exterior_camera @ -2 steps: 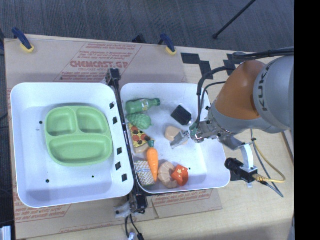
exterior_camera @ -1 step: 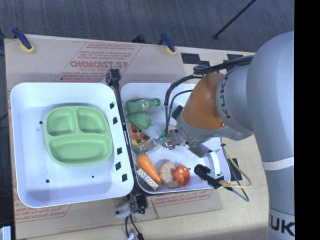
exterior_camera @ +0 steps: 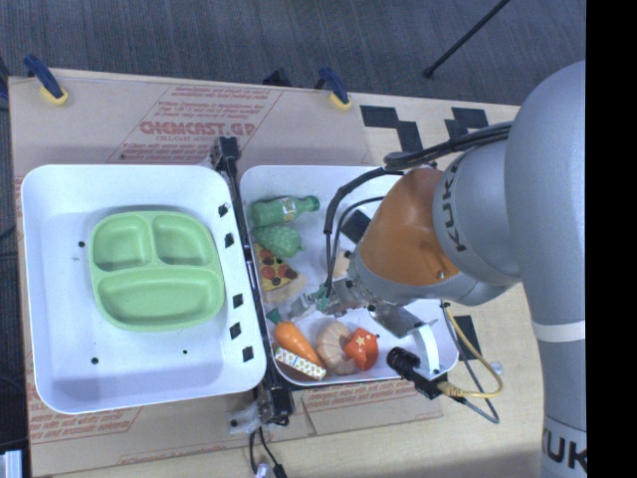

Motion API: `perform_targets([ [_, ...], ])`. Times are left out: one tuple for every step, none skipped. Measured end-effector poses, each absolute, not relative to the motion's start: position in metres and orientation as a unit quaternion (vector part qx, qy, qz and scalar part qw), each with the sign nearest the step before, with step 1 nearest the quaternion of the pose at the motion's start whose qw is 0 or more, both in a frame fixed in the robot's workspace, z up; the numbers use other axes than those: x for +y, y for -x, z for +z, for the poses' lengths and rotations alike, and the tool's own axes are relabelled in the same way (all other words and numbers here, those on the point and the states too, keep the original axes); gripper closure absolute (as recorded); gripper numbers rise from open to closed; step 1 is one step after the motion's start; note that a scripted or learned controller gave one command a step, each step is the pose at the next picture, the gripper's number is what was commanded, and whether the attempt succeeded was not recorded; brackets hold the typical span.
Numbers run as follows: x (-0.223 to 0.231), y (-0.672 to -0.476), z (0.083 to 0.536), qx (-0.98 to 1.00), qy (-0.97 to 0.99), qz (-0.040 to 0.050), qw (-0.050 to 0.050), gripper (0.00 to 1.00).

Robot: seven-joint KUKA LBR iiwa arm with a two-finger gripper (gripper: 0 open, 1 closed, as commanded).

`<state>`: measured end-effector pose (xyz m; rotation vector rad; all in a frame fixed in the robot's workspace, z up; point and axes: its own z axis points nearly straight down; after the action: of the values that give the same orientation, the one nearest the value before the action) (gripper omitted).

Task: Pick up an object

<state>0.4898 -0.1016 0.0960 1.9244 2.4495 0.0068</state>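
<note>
Overhead, "CHEMCAST GP" reads in red on the bench point(exterior_camera: 199, 118) paper, "KUKA" on the arm point(exterior_camera: 468, 217). Whether the claw point(exterior_camera: 333, 297) is clenched cannot be told; it sits over the right bin point(exterior_camera: 299, 179), near toy pizza point(exterior_camera: 277, 269) and carrot point(exterior_camera: 296, 342)

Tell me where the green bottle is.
The green bottle lies on its side at the far end of the right bin, close to the divider, with a green toy vegetable just in front of it.
</note>
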Motion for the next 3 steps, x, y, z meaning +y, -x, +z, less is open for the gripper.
perform_targets([
  [-0.101,-0.579,0.092,0.792,-0.611,-0.0003,-0.001,0.00],
  [-0.103,-0.615,0.089,0.792,-0.611,-0.0059,-0.009,0.00],
  [-0.098,-0.654,0.092,0.760,-0.650,-0.0014,-0.002,0.00],
])
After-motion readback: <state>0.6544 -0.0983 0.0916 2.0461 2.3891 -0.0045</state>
